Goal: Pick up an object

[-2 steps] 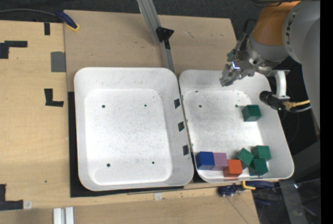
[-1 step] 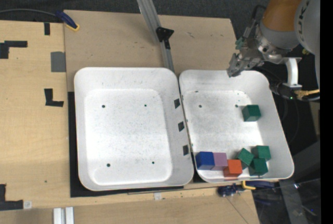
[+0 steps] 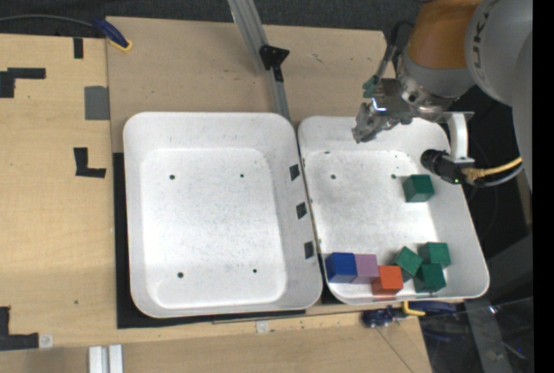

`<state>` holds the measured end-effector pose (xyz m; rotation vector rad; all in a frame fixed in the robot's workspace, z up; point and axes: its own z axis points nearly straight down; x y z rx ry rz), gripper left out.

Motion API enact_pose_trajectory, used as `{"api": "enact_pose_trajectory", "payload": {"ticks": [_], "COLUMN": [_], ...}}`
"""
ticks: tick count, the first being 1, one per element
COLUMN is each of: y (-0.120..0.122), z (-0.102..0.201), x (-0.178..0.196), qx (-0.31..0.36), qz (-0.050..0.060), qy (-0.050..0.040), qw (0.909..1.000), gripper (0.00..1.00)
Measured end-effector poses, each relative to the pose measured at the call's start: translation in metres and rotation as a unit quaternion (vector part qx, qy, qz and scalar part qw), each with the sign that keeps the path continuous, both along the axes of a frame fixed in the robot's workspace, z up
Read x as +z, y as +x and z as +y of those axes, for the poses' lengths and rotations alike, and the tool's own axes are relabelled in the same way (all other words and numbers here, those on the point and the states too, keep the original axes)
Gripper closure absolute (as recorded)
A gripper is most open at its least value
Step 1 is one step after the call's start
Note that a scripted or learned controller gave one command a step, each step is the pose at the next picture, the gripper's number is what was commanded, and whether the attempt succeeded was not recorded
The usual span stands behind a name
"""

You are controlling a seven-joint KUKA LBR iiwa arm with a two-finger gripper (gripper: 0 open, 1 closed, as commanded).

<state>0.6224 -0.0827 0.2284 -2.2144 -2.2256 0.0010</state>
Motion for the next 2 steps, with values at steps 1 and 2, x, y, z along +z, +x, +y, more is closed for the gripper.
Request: {"api": "enact_pose_trajectory", "payload": {"ticks": [1,2], "y": [-0.015,-0.031], "z": [0.048,0.109], "x": [0.009,0.012], "qx": [0.001,0.001], "qz": [0.0,0.0], "qy": [0.0006,0.0008], "qw": [1.0,1.0], "gripper": [1.0,1.0]}}
